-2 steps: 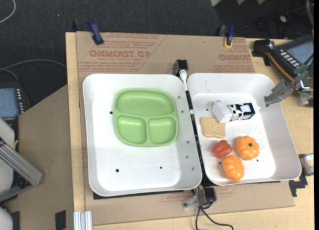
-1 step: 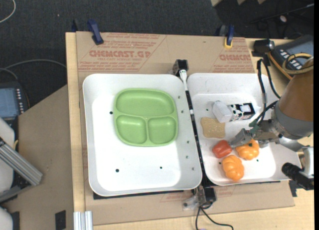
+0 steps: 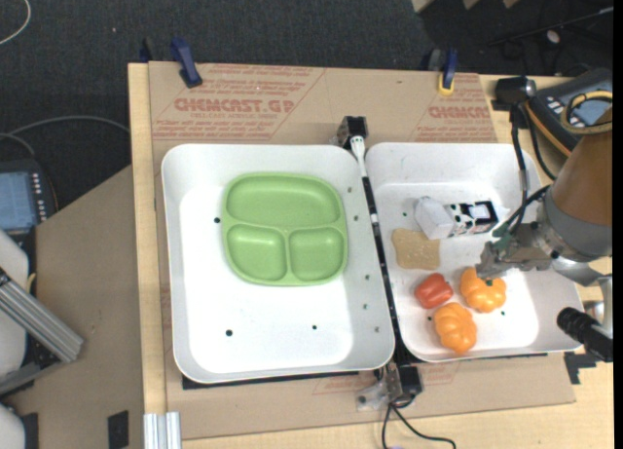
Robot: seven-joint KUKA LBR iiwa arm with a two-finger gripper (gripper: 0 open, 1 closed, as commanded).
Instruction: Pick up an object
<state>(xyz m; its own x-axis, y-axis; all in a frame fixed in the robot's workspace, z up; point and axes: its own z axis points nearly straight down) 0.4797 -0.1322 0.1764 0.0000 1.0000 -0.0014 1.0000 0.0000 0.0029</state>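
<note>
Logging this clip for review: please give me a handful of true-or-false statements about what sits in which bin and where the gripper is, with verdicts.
1. The green divided plate lies in the left bin. True.
2. The red pepper sits on the green plate. False: it lies in the right bin.
3. Two orange peppers lie in the right bin. True.
4. The gripper hangs over the left bin. False: it is over the right bin, by the upper orange pepper.
5. A tan sponge-like block lies in the right bin. True.

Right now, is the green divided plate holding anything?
Empty: the green divided plate in the left bin shows all three compartments bare.
</note>
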